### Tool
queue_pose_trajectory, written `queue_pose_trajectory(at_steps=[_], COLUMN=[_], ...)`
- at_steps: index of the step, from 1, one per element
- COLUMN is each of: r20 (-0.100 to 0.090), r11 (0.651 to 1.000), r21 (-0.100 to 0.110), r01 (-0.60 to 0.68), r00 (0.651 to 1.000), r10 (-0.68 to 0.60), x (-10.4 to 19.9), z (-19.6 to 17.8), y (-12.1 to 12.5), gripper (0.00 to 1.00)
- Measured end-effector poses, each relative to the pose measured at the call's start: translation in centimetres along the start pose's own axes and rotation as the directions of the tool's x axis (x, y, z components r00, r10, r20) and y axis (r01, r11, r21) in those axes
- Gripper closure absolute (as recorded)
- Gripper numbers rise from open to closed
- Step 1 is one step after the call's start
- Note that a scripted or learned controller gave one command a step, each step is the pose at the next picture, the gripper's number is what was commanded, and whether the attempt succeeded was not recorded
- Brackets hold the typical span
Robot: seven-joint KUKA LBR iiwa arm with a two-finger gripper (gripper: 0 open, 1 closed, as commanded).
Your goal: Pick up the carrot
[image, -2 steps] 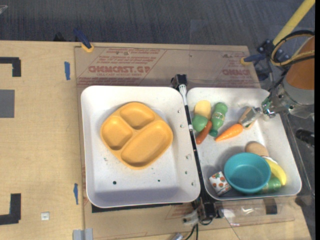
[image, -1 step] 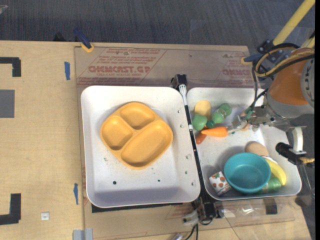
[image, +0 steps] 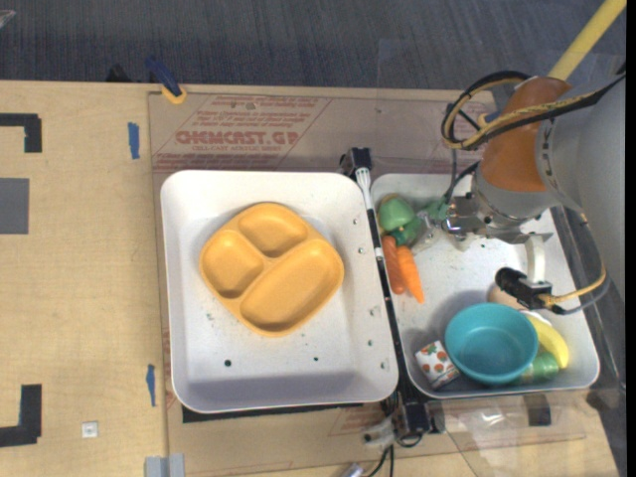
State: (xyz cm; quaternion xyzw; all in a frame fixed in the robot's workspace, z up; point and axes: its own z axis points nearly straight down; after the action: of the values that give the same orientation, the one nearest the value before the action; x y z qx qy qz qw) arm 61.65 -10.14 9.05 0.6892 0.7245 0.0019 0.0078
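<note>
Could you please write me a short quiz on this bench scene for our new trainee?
1. True or false: the carrot lies in the left bin.
2. Which item sits in the left bin: (a) teal bowl, (b) yellow divided plate, (c) green toy?
3. Fill in: the carrot lies just below the ___ toy.

Key
1. False: it lies in the right bin, near that bin's left wall.
2. (b)
3. green
</note>
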Motion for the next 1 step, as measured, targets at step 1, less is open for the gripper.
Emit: queue_pose_trajectory(at_steps=[1], r20=[-0.008], r11=[0.998], r21=[0.005], r01=[0.069], r00=[0.998], r10=[-0.069], x=[0.87], z=[-0.11], y=[-8.83], gripper=[0.00])
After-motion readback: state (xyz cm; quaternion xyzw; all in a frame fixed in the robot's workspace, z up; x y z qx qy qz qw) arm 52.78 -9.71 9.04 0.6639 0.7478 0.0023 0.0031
